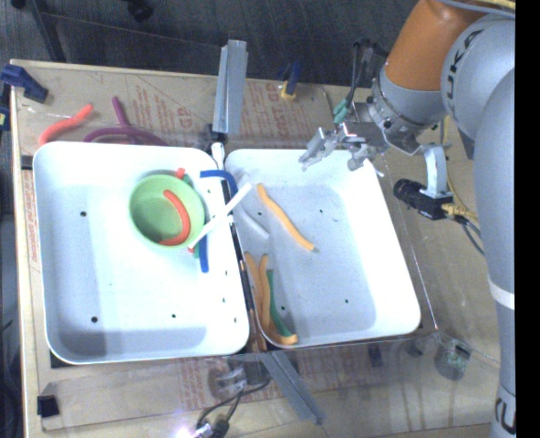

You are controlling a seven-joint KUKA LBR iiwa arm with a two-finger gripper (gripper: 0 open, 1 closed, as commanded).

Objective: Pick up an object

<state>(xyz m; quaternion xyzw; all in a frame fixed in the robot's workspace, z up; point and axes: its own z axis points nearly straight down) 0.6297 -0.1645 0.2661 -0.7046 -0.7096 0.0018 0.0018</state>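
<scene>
You would have seen the gripper (336,149) poised at the far rim of the right bin (393,281), its two thin fingers (314,152) spread slightly apart with nothing between them. Nearest the camera, well below the fingers, an orange and green object (272,307) lay along that bin's left wall. Closer to the fingers, just down and left of them, an orange strip (285,217) lay slantwise on the bin floor, apart from the fingertips. Further left, a white stick (221,213) crossed the divide between the bins, with a blue piece (203,255) beside it. Beyond that, in the left bin (69,272), a green bowl (160,210) held a red curved piece (184,215). Above the wrist, you could see the orange band (427,39) of the arm.
</scene>
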